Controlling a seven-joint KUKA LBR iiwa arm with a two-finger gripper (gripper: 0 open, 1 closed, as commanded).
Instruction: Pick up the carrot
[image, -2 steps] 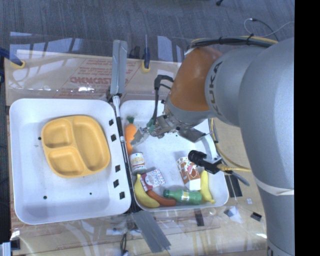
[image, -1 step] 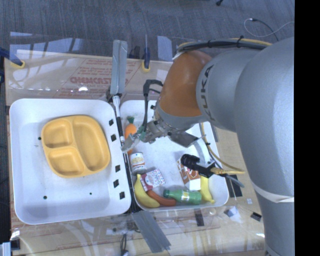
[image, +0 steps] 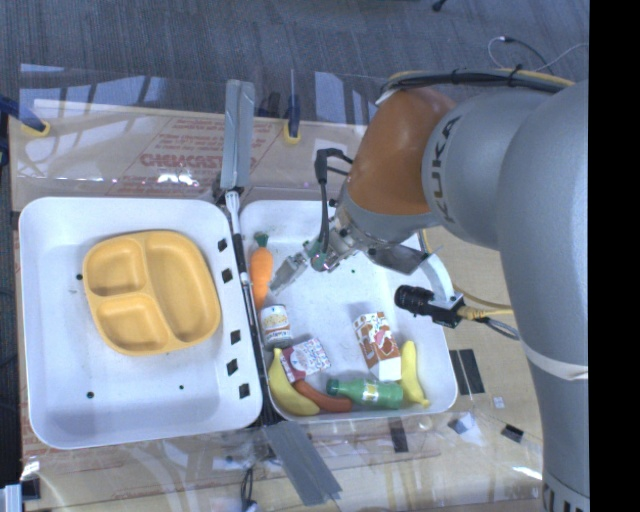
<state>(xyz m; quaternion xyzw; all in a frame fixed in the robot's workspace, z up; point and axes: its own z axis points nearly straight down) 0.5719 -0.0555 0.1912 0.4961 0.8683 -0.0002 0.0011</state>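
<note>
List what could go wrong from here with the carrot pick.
1. The carrot lies tight against the left wall of the right bin, so one side of the gripper may strike the wall or the divider instead of sliding beside it.
2. A small jar sits just below the carrot's tip; a low approach might knock it over.
3. The carrot is tapered and smooth, so it may slip out of a pinch.

Grey arm (image: 500, 130): "KUKA" lettering read beside orange band. Red print on sheet (image: 180, 150) behind bins: illegible. Package labels: unreadable.
</note>
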